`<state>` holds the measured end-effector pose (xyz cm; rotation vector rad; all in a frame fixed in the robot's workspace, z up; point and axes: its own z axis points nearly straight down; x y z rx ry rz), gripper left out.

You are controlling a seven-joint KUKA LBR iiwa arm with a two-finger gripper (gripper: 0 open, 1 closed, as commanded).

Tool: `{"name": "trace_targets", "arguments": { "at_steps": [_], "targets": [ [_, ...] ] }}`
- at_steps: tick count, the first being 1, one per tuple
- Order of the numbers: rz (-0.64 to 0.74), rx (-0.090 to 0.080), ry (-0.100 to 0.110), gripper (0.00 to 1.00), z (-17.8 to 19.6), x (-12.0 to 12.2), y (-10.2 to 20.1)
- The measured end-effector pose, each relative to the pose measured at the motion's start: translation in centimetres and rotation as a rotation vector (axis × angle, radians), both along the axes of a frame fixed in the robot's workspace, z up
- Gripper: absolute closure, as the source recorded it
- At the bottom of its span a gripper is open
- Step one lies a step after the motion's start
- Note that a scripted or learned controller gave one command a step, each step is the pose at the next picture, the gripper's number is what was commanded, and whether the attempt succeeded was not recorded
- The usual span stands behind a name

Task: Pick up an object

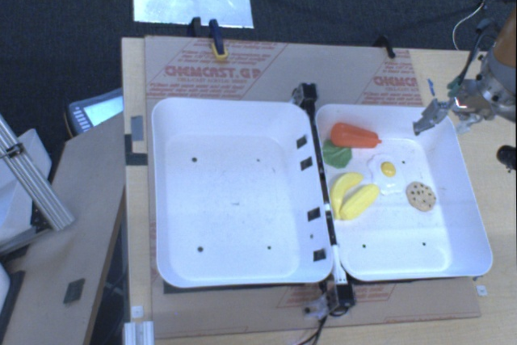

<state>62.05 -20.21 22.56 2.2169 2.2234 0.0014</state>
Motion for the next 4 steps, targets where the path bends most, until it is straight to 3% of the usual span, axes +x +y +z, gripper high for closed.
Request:
{"name": "trace_targets", "arguments": {
  "at_steps": [1,2,3,4],
  "targets": [
    [0.009,0.001,-0.004,0.00,0.6,3.0,7.8],
    [0.008,0.003,-0.002,0.00,1.5,3.8,14.2],
    [0.010,0.005,-0.004,0.00,6.4,1.1,22.5],
    [0.005,0.002,-0.004,1.00,7.2,1.2,21.9]
  ]
}}
